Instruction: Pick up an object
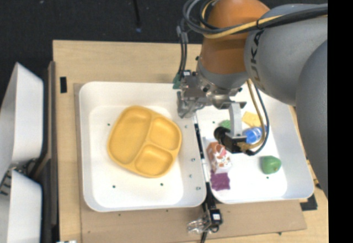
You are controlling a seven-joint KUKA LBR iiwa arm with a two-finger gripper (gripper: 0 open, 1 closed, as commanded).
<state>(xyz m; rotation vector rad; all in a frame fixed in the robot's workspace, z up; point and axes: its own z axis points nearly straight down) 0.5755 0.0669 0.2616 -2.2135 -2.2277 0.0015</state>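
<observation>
- jaws [190, 105] hanging over the seam between the two bins, state impossible to tell
- yellow divided plate [144, 141] in left bin [94, 192]
- green object [270, 165], purple block [220, 181] in right bin [292, 181]

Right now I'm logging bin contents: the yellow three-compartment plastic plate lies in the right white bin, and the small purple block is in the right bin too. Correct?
Not quite. The camera view shows the yellow three-compartment plastic plate in the left white bin, not the right. The small purple block is in the right bin, as you said.
</observation>
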